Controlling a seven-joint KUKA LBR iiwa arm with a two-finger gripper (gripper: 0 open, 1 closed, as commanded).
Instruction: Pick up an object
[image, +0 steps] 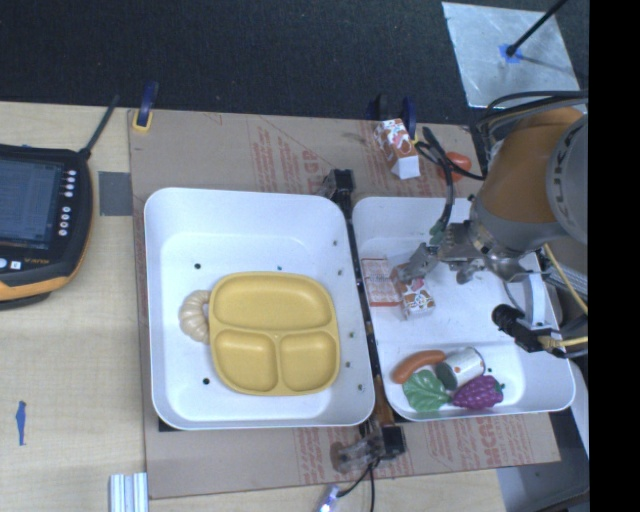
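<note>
Grey metal, the gripper (412, 268) hangs low over the right bin (520, 395), just above a small carton (417, 300) with red markings that lies at the bin's left side; whether it is released or clenched I cannot tell. A flat packet (377, 282) lies just left of the carton. At the bin's near edge cluster a toy sausage (415, 364), a green leafy piece (426, 391), a small can (463, 364) and purple grapes (478, 393). The left bin (175, 395) holds a yellow divided tray (272, 332), with a pale pastry (194, 315) touching its left edge.
</note>
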